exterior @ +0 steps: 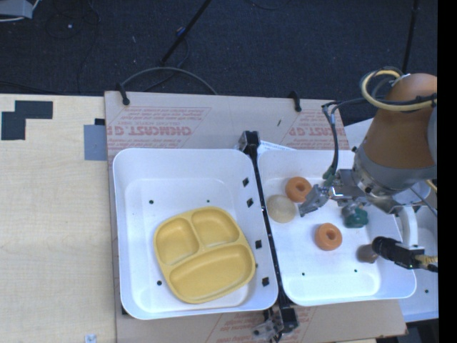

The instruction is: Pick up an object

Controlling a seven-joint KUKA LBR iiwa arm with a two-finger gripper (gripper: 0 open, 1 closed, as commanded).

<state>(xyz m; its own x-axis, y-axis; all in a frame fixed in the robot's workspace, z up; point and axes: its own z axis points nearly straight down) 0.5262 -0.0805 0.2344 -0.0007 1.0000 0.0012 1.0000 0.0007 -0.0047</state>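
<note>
Nearest, in left bin (pixel 136 191): yellow plate (pixel 206 254), lying flat. In right bin (pixel 343 284), at its near right: brown lump (pixel 366 254). Just beyond, mid-floor: donut (pixel 328 236). Further back: teal bit (pixel 355 218) under the wrist. Left of that: gripper (pixel 314 203), low over the bin. Open or closed, cannot tell. Just left of gripper, by the divider: pale ball (pixel 281 209). Farthest: second donut (pixel 298 189), just behind gripper.
</note>
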